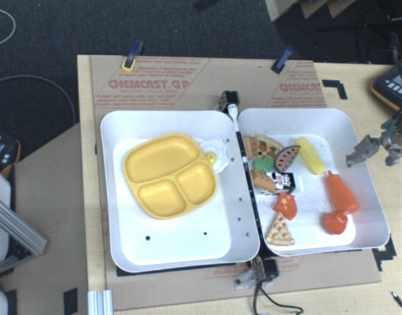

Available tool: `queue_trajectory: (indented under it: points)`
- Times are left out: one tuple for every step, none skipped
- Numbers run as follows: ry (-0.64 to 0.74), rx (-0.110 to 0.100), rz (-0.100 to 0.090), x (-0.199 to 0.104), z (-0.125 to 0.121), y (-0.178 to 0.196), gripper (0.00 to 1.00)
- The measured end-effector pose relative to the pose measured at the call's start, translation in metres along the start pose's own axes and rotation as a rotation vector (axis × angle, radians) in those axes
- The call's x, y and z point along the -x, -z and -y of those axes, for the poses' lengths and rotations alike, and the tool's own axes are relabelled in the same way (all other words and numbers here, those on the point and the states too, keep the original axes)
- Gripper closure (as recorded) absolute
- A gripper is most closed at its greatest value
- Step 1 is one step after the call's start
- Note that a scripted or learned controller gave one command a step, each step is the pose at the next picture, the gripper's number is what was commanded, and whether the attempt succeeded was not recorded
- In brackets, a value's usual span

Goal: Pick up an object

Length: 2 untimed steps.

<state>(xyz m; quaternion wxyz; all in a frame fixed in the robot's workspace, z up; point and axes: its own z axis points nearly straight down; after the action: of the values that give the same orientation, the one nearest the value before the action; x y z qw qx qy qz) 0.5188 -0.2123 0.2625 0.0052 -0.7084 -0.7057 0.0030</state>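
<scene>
The left bin [115, 195] holds a yellow divided plate [169, 175]; the right bin [368, 195] holds toy food, an orange carrot [337, 201] nearest its right wall. The gripper [366, 149] hangs over that wall, beyond the carrot, holding nothing; how wide it stands I cannot tell.

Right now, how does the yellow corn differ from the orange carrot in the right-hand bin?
The corn is yellow, while the carrot is orange-red. The corn is the shorter and slimmer of the two; the carrot is longer and swells to a rounded knob at its near end. The corn lies toward the far side of the right bin, the carrot nearer the front by the right wall. Both are toy foods lying flat on the bin floor at a similar slant.
</scene>
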Motion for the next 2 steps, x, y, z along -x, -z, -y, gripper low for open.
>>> queue_trajectory:
  points:
    - [0.004, 0.012, 0.003, -0.001, -0.002, 0.006, 0.0]
    - [0.004, 0.006, 0.0, -0.002, -0.001, -0.037, 0.0]
